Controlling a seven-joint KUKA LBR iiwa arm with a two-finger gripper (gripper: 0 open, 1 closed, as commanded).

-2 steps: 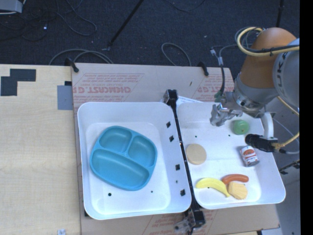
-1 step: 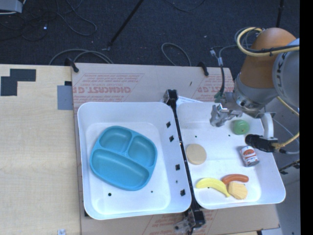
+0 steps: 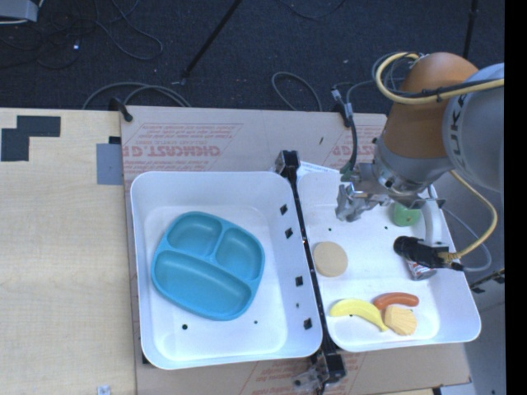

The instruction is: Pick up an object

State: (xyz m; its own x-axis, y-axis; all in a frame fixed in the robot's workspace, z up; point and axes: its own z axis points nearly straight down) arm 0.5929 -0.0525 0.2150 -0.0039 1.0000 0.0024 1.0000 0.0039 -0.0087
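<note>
A: Where is the gripper standing, and has it got anything?

B: It hangs over the far part of the right bin. I cannot tell how far it is open from this slant, and I see nothing caught in it.

A: So what can it go for?

B: The nearest candidate is a flat tan disc, just ahead of the gripper toward the bin's near rim and a little to its divider side. A green piece sits close on the arm side, partly hidden behind the wrist. Well beyond the disc lie 3 things bunched together: a banana, a red sausage and a yellow lump.

A: What could spoil the try?

B: I judge 4 risks. 1, the disc looks low and flat, so a descent may press on its top and close on air. 2, the black divider runs just beside the disc, and a grasp offset that way could strike it. 3, the wrist may nudge the green piece while coming down. 4, in the bunch, the sausage and the lump touch, so a closing gripper might pinch 2 at once or flick 1 away.

A: And the left bin?

B: It holds a blue divided plate, far across the divider, broad and hard to pinch.
</note>
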